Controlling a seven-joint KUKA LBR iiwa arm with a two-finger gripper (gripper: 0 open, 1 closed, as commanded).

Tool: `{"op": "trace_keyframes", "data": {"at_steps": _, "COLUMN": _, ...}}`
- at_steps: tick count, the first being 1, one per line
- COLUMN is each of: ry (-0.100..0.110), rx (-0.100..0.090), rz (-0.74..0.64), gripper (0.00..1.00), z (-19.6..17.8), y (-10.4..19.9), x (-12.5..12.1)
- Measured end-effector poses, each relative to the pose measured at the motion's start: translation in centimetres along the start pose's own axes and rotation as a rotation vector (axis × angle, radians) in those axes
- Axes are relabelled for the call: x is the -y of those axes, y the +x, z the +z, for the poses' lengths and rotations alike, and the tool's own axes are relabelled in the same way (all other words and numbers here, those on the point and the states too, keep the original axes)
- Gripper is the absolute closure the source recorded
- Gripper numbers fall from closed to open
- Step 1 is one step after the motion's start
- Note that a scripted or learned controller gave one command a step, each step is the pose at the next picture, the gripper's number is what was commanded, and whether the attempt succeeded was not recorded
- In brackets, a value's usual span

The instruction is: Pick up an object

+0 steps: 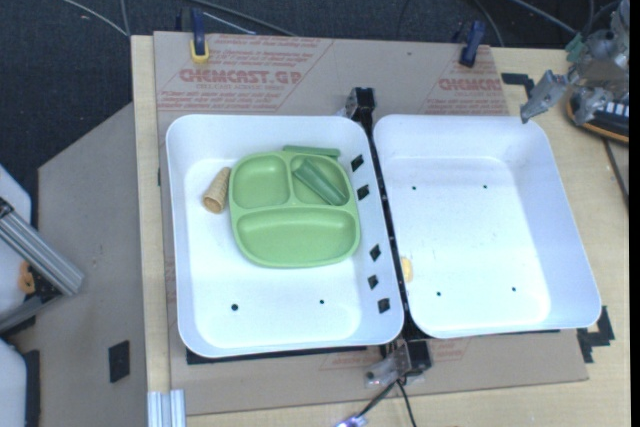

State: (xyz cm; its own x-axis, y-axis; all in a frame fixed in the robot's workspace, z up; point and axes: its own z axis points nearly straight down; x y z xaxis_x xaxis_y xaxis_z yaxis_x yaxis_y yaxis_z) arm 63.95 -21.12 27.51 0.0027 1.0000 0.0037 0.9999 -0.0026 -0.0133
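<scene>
One gripper (545, 95) hangs beyond the right bin's (560, 215) far corner, touching nothing, finger spread unreadable.

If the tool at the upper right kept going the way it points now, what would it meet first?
Probably the far right corner rim of the right-hand shallow white bin. The grey metal tool points down and to the left from the view's right edge, just outside that corner. Depth is unclear, so it might pass above the rim.

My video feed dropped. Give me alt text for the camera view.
A green divided plate lies in the left bin, with a small tan cone against its left edge. The gripper hangs above the right bin's far right corner.
</scene>
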Motion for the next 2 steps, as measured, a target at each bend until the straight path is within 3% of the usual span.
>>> {"op": "trace_keyframes", "data": {"at_steps": 1, "ry": -0.013, "rx": 0.003, "rz": -0.003, "gripper": 0.00, "z": -0.8, "y": 0.1, "x": -0.2}}
{"op": "trace_keyframes", "data": {"at_steps": 2, "ry": -0.008, "rx": 0.002, "rz": -0.003, "gripper": 0.00, "z": 3.4, "y": 0.0, "x": -0.3}}
